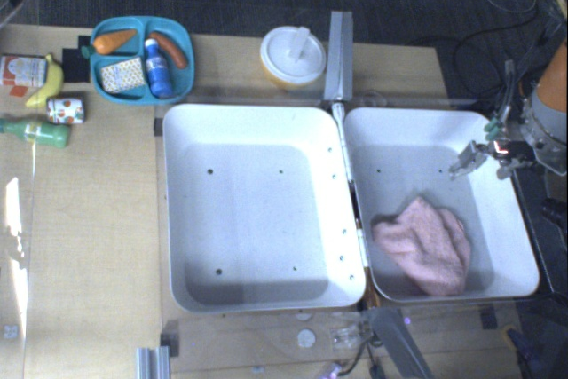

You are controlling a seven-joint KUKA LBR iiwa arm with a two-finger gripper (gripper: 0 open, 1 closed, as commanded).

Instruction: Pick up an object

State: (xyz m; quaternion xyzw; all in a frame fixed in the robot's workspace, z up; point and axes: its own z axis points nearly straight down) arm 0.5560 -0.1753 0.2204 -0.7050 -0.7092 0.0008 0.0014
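A crumpled pink cloth [422,246] lies in the near part of the right bin [404,130]. My gripper [484,166] hangs over the far right side of that bin, above and to the right of the cloth and apart from it. Its fingers [463,162] are spread open and nothing is between them. The grey arm with its orange band [552,89] comes in from the right edge.
The left bin [253,124] sits beside the right one, with a metal rail [338,58] at the back between them. Behind the bins stand a white lidded cup [293,56] and a blue tray of toy food [142,58]. A banana, a can and a green bottle [35,132] lie far left.
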